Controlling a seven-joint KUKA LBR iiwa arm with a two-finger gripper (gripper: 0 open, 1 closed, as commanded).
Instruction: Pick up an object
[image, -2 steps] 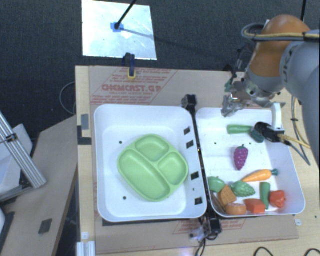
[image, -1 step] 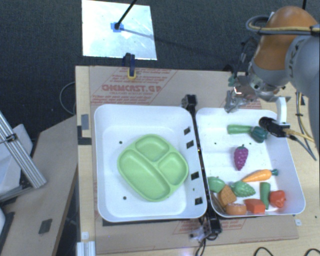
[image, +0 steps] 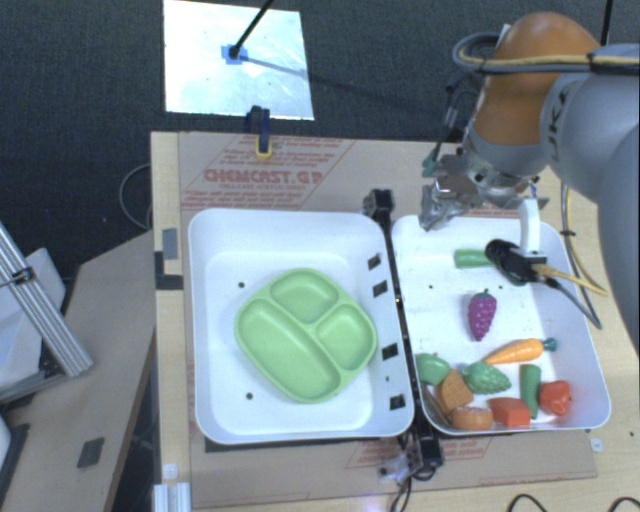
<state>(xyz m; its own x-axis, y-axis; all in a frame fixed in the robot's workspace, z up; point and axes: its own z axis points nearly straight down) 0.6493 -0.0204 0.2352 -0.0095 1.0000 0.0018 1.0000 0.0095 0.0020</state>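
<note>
**A:** Which thing would you call the target?

**B:** Nothing is singled out, but the green vegetable (image: 468, 258) is the nearest candidate. It lies on its side near the far edge of the right bin (image: 440, 300), alone on bare white floor.

**A:** And the gripper?

**B:** The gripper (image: 438, 212) hangs over the far left corner of that bin. It is near the vegetable but apart from it, on the side toward the corner. I see nothing held in it. Whether it is apart or together I cannot tell from this angle.

**A:** What else is within reach?

**B:** A bunch of grapes (image: 482, 313) sits in the middle of the bin, clear of its neighbours. A carrot (image: 515, 351) lies closer to the near edge. Past it, a pile (image: 490, 398) of small toy foods crowds along the near edge, the pieces touching one another.

**A:** Why favour the lone ones?

**B:** My guess is that a piece with free floor around it leaves room to close on both sides. In the crowd, a grab would likely nudge a neighbour or catch two at once.

**A:** And the left bin?

**B:** The left bin (image: 215, 270) carries a green plate (image: 305, 335) with three compartments, lying flat near its middle. It looks like one more thing to try. I'd judge it too wide and low for an easy pick.
</note>
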